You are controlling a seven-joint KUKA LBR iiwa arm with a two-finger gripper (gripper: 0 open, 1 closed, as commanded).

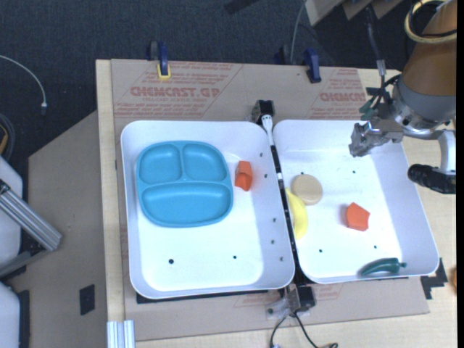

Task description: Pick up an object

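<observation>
We see the grey metal gripper over the far part of the right shallow white plastic bin; can't tell its grip state, too small & dark. In that bin: a round tan disc touching a yellow banana-shaped piece, an orange blocky chunk & a green curved pepper-like item nr the front rim. The left white bin holds a glossy blue divided plate w/ a small orange block beside it. Worktop looks like bare cardboard.
</observation>
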